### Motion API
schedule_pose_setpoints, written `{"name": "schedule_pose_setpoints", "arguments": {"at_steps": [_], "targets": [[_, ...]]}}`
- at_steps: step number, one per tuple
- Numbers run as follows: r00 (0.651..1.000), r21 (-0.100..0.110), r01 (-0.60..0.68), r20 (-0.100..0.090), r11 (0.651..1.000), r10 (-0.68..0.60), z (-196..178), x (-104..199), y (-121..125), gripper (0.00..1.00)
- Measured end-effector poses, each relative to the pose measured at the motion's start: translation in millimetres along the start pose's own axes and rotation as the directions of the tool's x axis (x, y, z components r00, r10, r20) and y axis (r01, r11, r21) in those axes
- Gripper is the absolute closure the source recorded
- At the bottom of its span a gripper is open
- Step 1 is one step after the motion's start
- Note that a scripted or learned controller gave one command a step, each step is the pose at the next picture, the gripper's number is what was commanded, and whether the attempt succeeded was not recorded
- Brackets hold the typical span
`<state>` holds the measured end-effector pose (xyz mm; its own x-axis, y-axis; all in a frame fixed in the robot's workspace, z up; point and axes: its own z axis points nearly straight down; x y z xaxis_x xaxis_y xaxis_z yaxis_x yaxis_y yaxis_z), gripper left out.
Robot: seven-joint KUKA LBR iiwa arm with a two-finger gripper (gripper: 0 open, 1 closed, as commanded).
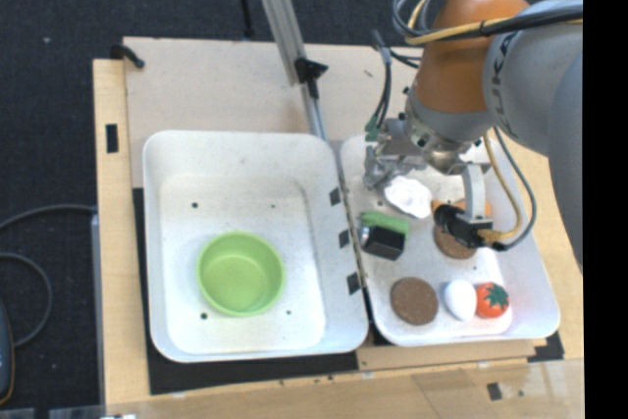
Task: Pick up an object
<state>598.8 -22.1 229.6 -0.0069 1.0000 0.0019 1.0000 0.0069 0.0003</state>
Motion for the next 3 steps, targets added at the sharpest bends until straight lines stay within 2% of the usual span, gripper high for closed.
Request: {"name": "schedule_pose_setpoints", "arguments": {"at_steps": [1, 2, 3], "targets": [[1.0, 0.001, 0.002, -0.001, 1.0, -0.002, -14, 55, -15, 1.0], [1.0, 0.002, -0.004, 0.001, 1.0, 0.004, -3, 101, -26, 1.0], [1.0, 0.001, -0.005, 0.001, 1.0, 0.005, -3, 101, -26, 0.0]]}}
